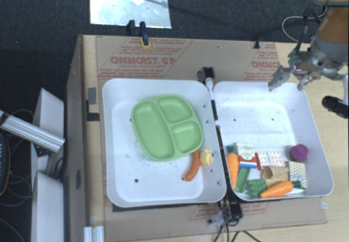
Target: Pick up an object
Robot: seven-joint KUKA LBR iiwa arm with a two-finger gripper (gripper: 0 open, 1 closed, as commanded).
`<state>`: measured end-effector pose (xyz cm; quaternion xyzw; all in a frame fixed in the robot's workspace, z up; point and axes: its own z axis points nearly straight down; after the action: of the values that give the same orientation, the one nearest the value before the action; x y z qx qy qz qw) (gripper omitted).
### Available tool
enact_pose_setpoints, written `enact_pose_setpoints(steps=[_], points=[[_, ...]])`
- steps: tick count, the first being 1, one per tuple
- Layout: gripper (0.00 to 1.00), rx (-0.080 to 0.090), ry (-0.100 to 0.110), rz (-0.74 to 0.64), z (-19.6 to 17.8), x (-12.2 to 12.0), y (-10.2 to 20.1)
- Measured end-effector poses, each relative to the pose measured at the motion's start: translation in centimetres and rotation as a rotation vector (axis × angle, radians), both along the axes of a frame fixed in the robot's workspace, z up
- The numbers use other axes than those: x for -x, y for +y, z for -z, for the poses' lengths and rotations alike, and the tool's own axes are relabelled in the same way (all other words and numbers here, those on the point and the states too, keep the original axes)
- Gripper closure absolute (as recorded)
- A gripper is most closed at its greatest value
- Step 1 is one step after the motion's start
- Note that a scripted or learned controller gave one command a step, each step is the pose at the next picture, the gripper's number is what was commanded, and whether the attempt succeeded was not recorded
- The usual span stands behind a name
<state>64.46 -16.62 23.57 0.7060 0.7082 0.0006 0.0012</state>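
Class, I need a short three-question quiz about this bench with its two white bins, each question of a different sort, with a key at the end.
1. True or false: the green divided plate lies in the left bin.
2. Which item lies nearest the right bin's right wall? A) purple ball B) hot dog C) yellow toy
3. Fill in: the hand hovers over the right bin's ____ right corner.

Key: 1 true; 2 A; 3 far.
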Motion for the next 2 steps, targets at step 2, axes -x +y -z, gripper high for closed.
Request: enact_pose_setpoints(steps=[2], points=[[0.0, -0.001, 0.003, 0.002, 15.2, 8.9, 1.6]])
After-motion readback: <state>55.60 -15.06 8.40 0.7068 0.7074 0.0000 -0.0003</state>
